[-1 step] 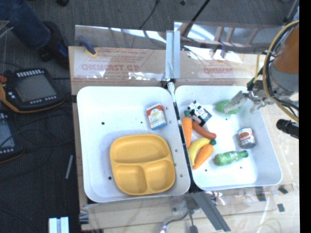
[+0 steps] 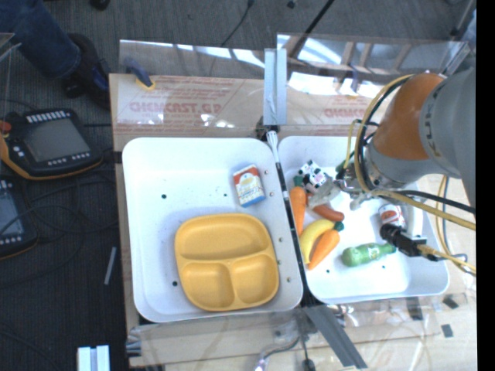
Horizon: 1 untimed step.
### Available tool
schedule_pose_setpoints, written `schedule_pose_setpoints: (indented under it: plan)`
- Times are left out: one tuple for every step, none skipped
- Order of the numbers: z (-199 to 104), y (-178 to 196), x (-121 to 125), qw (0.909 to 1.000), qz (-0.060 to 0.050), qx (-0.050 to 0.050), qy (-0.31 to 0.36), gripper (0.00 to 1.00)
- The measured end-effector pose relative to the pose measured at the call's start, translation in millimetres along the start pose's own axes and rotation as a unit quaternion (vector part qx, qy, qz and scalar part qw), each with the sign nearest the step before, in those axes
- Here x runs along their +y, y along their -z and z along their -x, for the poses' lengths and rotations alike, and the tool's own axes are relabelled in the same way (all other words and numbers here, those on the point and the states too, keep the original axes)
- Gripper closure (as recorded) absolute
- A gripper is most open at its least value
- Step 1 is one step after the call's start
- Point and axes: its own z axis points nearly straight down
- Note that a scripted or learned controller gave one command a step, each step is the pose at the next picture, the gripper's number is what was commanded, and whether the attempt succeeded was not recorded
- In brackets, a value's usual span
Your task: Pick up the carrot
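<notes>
Whether the gripper (image 2: 346, 184) stands spread or closed cannot be told: it is seen from above, half under the grey wrist, low over the upper middle of the right bin (image 2: 433, 280). Nothing shows gripped in it.

At its 9 o'clock, just beside it, sits a small black-and-white cow toy (image 2: 313, 178). At its 7 o'clock, close by, lies a short red-orange piece (image 2: 329, 213), slanted.

At 8 o'clock lies the carrot (image 2: 298, 207), flat against the bin's left wall, its green top toward 12 o'clock and its tip toward 6. It is near the gripper but apart from it.

Farther out at 7 o'clock a yellow banana (image 2: 309, 236) curves beside a second carrot-like piece (image 2: 323, 247), which has a dark green cap at its upper end; the two touch.

Between 5 and 6 o'clock lies a green bottle-shaped item (image 2: 367, 253). At 4 o'clock stands a small red-and-white can (image 2: 390, 215).

Yellow cables loop around the arm (image 2: 414, 130), whose orange band lies at the gripper's 1 o'clock.

Well off at 9 o'clock, the left bin (image 2: 147, 207) holds a small carton (image 2: 248, 185) near its right wall and a yellow divided plate (image 2: 226, 263) at the carton's 6 o'clock.
</notes>
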Motion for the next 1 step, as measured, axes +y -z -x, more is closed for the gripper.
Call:
schedule_pose_setpoints:
  plan:
    - [-8.1, -30.7, -17.9, 0.9999, 0.009, -0.004, -0.001, 0.00]
